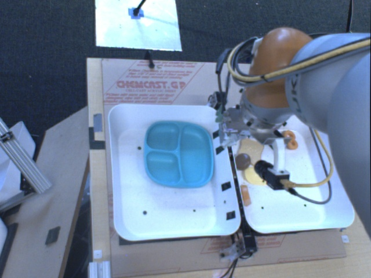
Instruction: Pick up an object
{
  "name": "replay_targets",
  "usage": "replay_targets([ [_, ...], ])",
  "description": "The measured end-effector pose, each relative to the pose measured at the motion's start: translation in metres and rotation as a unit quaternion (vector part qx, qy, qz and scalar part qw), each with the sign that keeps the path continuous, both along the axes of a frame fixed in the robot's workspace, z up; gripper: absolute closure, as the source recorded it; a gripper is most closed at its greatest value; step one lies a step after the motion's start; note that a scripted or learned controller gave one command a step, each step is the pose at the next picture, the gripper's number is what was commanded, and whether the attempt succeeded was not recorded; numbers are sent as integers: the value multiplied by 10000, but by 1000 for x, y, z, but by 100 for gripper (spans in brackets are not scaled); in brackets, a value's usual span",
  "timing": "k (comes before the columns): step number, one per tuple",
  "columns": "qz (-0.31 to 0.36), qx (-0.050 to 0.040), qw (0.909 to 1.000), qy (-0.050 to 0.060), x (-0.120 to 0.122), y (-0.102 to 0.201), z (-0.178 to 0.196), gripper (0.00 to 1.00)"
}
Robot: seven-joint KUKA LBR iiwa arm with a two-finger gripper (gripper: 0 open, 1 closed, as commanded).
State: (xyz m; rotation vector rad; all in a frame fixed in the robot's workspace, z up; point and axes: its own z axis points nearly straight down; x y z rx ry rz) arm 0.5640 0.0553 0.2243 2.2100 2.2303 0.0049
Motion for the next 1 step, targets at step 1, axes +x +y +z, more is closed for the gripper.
replay_targets([
  [1,1,0,10000,7,7,54,-10,100],
])
